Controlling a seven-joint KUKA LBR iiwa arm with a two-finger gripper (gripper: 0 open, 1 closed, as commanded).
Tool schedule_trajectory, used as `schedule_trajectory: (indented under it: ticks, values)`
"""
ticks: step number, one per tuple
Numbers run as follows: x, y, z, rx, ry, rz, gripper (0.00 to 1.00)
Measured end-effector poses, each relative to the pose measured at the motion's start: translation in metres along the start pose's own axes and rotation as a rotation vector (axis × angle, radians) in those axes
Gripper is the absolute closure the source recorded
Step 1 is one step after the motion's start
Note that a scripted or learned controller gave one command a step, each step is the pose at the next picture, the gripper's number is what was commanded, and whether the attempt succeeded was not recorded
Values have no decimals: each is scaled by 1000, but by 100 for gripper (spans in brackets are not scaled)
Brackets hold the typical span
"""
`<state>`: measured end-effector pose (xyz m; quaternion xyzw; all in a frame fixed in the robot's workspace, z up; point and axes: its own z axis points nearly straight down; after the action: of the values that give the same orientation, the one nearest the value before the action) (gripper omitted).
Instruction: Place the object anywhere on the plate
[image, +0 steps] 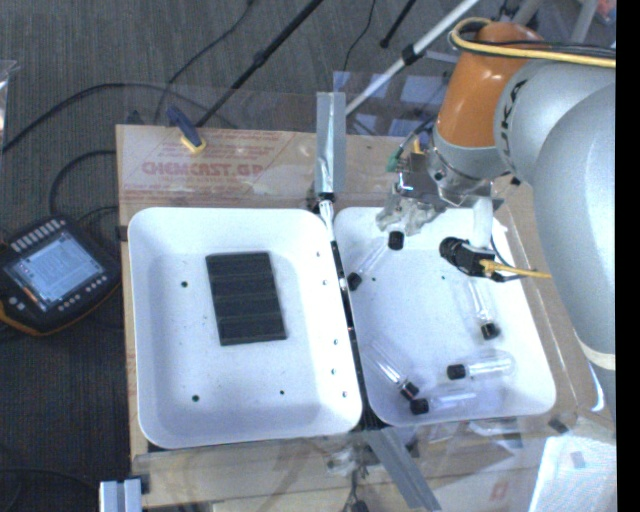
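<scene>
While the gripper (400, 222) hangs over the right bin's (520, 400) far-left corner, its fingers' gap can't be told. A capped clear tube (366, 262) lies just below-left of it; other tubes (478, 370) rest well below, nr the bin's front. The dark ridged plate (246, 297) sits far left, in the left bin (150, 400).

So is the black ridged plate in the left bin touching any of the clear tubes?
Apart. The camera view shows the black plate alone in the left bin, with both bin rims between it and the clear tubes in the right bin.
</scene>
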<state>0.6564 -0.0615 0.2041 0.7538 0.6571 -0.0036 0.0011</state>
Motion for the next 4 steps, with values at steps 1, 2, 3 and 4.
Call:
schedule_trajectory:
  ticks: [1, 2, 3, 4]
  values:
    - [62, -67, 20, 1, 7, -128, 100]
    - [161, -70, 12, 0, 6, -219, 100]
    - [203, -94, -116, -2, 4, -302, 100]
    - [264, -94, -172, -4, 2, -442, 100]
